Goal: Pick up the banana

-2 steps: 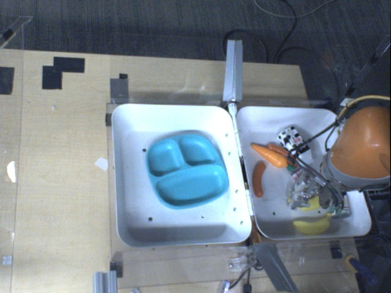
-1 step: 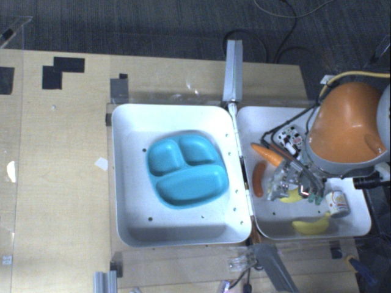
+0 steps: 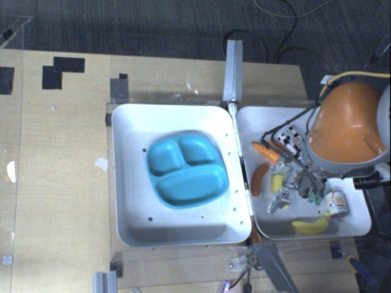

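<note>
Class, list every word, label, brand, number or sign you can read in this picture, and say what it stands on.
None can be read.
The small can in the right bin carries a label, too small and blurred to read.
The banana and blue tray show no text.

A large rounded orange band (image 3: 345, 122) was seen on the arm, with grey casing (image 3: 385, 118) beside it. Thin black cables (image 3: 287, 127) were looped near the wrist. The end effector (image 3: 286, 191) was built of small silver metal parts.

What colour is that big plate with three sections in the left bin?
The divided plate is bright blue, seen clearly in the camera view.
</note>
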Robot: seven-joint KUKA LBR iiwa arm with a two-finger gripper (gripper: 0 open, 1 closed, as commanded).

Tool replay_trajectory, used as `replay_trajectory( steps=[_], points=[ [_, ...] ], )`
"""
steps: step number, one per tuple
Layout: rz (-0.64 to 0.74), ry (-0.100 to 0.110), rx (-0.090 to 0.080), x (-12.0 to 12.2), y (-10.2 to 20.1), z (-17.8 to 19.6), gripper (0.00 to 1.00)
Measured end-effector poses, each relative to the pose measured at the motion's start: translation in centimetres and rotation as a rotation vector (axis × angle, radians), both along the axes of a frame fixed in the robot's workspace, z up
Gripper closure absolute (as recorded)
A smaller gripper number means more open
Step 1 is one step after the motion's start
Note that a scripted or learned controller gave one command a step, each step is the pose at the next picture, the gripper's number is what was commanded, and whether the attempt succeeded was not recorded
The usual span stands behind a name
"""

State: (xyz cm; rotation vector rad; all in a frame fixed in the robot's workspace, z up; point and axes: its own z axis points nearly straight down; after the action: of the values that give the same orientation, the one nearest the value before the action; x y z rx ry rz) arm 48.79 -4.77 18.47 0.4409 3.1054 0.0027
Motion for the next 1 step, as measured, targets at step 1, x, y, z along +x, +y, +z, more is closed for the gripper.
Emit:
replay_trajectory(
  steps=[1],
  points=[
    [-0.17, 0.001, 0.001, -0.04, -0.33, -0.03, 0.0]
  ],
)
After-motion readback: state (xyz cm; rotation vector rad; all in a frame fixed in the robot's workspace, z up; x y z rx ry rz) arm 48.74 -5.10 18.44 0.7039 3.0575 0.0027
